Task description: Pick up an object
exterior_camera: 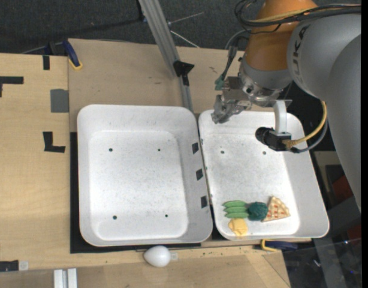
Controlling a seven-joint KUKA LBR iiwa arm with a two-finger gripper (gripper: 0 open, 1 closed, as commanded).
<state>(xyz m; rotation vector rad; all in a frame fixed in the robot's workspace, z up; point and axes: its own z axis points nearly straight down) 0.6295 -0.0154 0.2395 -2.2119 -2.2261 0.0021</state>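
**Two bins, arm over far edge of rt bin, toys at near edge**

Two shallow white bins sit side by side on the wooden bench. Left bin (94, 161) shows bare speckled floor w/ four small dark dots. Right bin (304, 185) holds a small cluster of toy food at its near edge: a green pea-pod piece (235, 208), a dark green broccoli-like piece (256, 210) touching it on the rt, a yellow piece (238, 225) just below those, and a waffle-patterned wedge (276, 209) w/ red trim next to the broccoli piece, toward the rt wall.

Grey arm w/ orange band comes in from upper rt. Gripper (222, 115) hangs over the far-left corner of the right bin, about at the rim, near the gap between the bins. It's well apart from the toy cluster, which lies at the opposite end of the same bin. Fingers look small and dark here; can't tell how far apart they stand, and no object is visible between them. A black cylindrical part w/ a yellow cable (274, 138) hangs below the wrist, over the bin's far half.

Outside the bins: a white egg-shaped object (157, 256) rests on the bench just in front of the left bin's near edge. A grey metal pole (163, 38) slants down from the top toward the gap between the bins. Black tape marks (50, 141) sit on the bench at left.
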